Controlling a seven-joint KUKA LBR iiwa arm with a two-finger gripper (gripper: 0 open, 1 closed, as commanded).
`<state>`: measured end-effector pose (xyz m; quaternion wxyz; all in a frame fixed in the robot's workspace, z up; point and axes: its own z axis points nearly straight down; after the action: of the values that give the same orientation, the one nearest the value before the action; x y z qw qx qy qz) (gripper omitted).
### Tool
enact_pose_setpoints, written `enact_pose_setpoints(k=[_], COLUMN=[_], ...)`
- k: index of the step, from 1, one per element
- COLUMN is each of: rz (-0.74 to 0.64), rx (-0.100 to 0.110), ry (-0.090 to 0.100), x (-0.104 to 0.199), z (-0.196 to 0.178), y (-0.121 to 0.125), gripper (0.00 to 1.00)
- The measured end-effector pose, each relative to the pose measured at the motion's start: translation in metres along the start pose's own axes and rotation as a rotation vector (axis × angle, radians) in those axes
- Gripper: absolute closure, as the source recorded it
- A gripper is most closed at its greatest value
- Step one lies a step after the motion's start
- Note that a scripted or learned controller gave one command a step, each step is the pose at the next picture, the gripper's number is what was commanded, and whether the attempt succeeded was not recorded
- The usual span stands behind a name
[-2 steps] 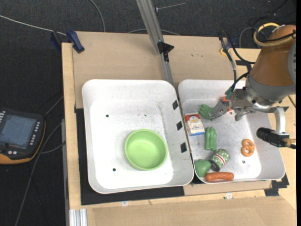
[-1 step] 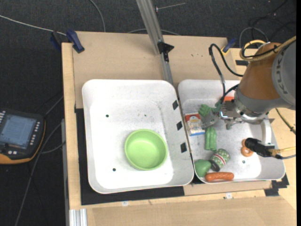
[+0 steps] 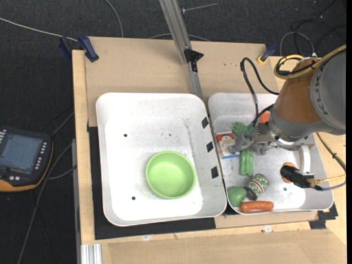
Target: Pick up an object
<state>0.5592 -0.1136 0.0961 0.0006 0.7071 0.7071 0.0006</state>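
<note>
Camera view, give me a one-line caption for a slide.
KUKA arm's gripper lowered among small items in the right bin; a green bowl sits in the left bin.

Handheld teach pendant (image 3: 22, 158) with screen, far left of the claw; blue clamps (image 3: 88, 48) on the brown bench's (image 3: 143, 54) far corners

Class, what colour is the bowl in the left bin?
Light green: the bowl shows plainly in the camera view.
</note>
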Motion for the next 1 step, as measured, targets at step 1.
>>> enact_pose_setpoints(k=[1], rz=[-0.001], rx=[-0.003], ry=[0.000], x=[0.0004], z=[-0.0120], y=[0.0011], gripper=[1.00])
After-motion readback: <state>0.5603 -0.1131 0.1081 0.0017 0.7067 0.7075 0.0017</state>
